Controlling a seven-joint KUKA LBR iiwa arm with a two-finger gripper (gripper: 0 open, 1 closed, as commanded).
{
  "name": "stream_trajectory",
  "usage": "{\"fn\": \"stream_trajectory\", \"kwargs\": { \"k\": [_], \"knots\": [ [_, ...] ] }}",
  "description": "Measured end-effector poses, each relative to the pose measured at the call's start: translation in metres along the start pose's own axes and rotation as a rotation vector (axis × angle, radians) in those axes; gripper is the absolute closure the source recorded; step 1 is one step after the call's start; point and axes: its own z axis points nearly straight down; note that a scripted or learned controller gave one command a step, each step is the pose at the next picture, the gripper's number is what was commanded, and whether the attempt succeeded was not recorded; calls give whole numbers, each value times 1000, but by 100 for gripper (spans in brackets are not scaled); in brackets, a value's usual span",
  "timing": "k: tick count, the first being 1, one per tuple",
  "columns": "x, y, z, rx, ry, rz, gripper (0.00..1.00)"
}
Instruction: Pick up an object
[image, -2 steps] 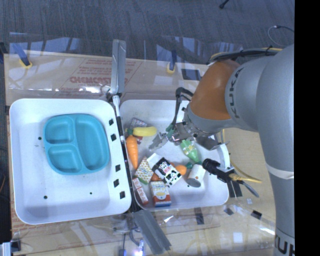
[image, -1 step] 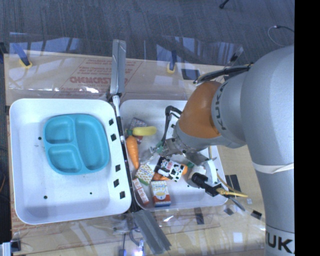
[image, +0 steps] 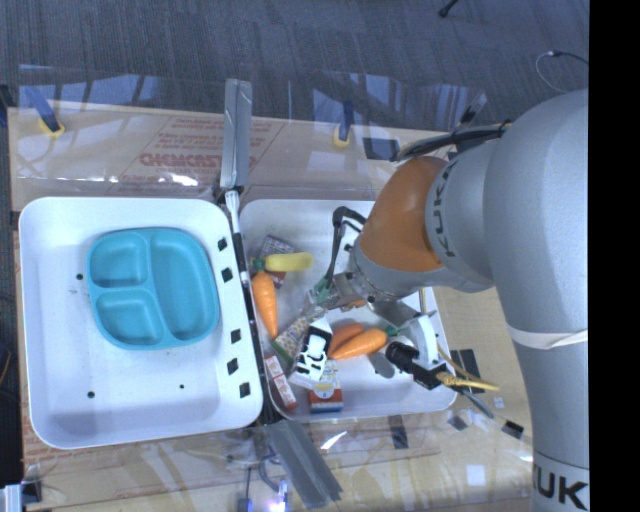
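Pickup not yet done: claw (image: 335, 290), its state impossible to tell, hangs low in the right bin (image: 300, 212) among two carrots (image: 264, 303), a banana (image: 288, 262) and packets, nothing visibly lifted.

I see the bench (image: 120, 160) w/ two white bins: right bin (image: 300, 215) under the gripper (image: 335, 290), left bin (image: 45, 300) beyond it.

Arm (image: 470, 215) over right bin (image: 300, 215) of toys
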Motion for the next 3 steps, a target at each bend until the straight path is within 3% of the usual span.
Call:
{"fn": "stream_trajectory", "kwargs": {
  "k": [1, 2, 3],
  "knots": [
    [0, 0, 0, 0, 0, 0, 0],
    [7, -26, 9, -5, -3, -30, 0],
    [24, -62, -14, 12, 2, 240, 0]
  ]
}}
